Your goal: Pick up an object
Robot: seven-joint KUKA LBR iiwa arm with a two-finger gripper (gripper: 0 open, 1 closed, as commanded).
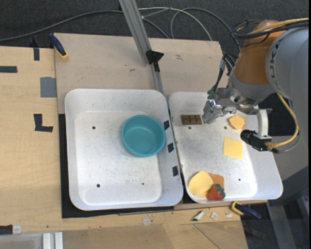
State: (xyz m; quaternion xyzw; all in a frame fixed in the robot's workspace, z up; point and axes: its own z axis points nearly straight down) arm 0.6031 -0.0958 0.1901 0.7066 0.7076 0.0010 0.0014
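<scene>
My gripper hangs over the far part of the right bin, just right of a brown chocolate-bar piece. Nothing shows between its fingers. A small yellow wedge lies right of the gripper, and a flat yellow square sits mid-bin. At the bin's near edge lie a round yellow piece, an orange piece and a red strawberry-like item. A teal bowl stands in the left bin.
A slanted metal pole rises behind the bins. Cables trail along the far bench edge. Blue-and-yellow clamps sit at the bench corners. The arm's body covers the far right side.
</scene>
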